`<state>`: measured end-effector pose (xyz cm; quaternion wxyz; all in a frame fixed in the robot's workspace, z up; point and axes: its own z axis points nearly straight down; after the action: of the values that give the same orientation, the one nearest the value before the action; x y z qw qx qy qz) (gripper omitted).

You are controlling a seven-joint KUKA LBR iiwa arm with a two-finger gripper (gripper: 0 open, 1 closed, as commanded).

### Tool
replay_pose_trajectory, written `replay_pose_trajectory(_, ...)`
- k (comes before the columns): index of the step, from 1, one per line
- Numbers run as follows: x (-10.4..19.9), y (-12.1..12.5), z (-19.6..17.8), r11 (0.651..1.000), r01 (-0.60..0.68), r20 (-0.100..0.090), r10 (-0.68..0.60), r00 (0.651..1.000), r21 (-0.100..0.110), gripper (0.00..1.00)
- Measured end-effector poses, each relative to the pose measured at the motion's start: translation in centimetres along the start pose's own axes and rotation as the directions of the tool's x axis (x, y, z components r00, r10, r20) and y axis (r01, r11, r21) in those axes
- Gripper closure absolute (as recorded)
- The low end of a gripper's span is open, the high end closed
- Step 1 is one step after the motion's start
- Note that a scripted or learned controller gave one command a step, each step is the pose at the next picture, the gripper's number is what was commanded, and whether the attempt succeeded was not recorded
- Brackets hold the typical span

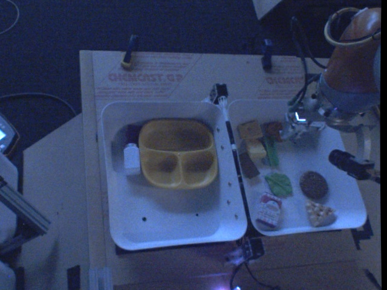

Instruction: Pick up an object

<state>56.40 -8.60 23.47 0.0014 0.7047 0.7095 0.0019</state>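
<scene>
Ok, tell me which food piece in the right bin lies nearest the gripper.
The small dark reddish piece at the bin's far end, just left of the gripper. The brown round cookie and the green leaf lie nearer the front.

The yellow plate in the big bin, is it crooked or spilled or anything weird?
Nothing looks spilled. The yellow plate lies flat in the left bin, with a small white bottle standing right against its left edge. The toy foods, like the brown cookie and pizza slice, lie loosely scattered in the right bin.
</scene>
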Motion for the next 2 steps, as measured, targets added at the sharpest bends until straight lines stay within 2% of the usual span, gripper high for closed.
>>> replay_pose_trajectory(2,9.8,4.3,2.2,1.0,-0.002,0.0,0.002,1.0,0.001,1.0)
